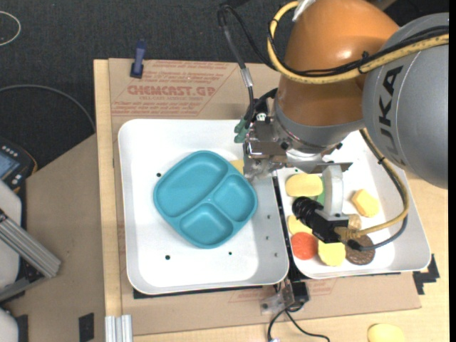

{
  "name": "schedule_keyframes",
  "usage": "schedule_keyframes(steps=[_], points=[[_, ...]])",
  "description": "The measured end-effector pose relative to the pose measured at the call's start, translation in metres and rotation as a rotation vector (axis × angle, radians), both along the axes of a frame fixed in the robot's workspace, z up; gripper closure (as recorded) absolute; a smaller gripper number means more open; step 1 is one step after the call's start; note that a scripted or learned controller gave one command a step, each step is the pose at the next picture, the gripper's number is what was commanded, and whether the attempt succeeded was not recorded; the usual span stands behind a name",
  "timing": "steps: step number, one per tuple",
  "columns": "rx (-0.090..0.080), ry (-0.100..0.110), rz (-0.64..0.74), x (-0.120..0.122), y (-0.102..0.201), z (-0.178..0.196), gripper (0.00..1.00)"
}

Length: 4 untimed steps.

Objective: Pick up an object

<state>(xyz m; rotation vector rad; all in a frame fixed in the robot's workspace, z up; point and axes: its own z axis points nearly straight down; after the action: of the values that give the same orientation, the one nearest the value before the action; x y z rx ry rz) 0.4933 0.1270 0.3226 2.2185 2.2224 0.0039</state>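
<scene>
- My gripper (258, 164) hangs over the seam between the two bins, at the upper right corner of the teal divided plate (205, 199). The wrist covers its tip, so I cannot tell whether it is spread or closed.
- The plate lies flat in the left bin (142, 255).
- A yellow scrap (236, 164) peeks out beside the plate, too hidden to identify.
- In the right bin (410, 251) I make out yellow pieces (304, 185), a red piece (304, 244) and a brown disc (360, 251), partly covered by the arm.
</scene>
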Motion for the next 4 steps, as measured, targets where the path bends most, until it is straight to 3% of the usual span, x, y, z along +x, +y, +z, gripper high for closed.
schedule_keyframes(steps=[1,2,3,4], points=[[-0.003,0.014,-0.002,-0.005,0.010,-0.082,1.00],[0.002,-0.005,-0.001,-0.013,0.010,-0.003,1.00],[0.004,-0.016,-0.002,-0.013,-0.011,0.140,1.00],[-0.005,0.016,-0.003,-0.016,-0.007,0.016,1.00]])
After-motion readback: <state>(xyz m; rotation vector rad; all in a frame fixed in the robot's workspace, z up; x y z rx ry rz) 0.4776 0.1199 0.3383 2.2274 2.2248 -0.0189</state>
